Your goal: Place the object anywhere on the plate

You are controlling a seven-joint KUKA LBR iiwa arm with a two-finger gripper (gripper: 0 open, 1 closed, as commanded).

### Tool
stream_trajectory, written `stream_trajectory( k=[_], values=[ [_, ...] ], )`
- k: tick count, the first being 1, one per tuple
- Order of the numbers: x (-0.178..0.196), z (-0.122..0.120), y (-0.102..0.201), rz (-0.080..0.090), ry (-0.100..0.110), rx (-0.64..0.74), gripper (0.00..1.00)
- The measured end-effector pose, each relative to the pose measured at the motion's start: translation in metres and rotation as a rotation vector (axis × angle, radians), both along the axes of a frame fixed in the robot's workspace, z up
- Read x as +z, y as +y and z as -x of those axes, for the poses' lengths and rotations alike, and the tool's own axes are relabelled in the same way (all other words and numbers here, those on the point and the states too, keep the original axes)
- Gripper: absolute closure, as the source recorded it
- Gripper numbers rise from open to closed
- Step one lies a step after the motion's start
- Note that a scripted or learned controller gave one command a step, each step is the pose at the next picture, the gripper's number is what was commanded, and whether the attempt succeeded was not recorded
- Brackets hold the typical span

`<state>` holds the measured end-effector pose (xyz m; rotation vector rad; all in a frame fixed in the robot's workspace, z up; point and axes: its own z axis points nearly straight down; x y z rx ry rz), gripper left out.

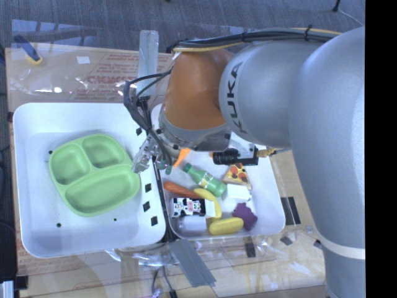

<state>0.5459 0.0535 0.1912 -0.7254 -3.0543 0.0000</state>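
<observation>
The green three-compartment plate point(93, 176) lies in the left white bin point(37, 129). My gripper point(147, 156) hangs over the wall between the two bins, just off the plate's right edge. A small orange piece point(182, 158) shows right beside the gripper on its right, under the wrist; I cannot tell whether it is held. The arm's orange band and grey body cover the upper part of the right bin.
The right bin point(273, 197) holds a green bottle point(205, 179), a pizza slice point(237, 174), an orange-red carrot point(180, 190), a banana point(209, 197), a yellow piece point(224, 226), purple grapes point(246, 216) and a black-and-white card point(188, 208).
</observation>
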Motion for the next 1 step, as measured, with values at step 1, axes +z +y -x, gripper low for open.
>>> stream_trajectory(
  k=[1],
  values=[
    [0.0004,-0.0003,-0.0012,0.001,-0.001,-0.002,0.0]
  ],
)
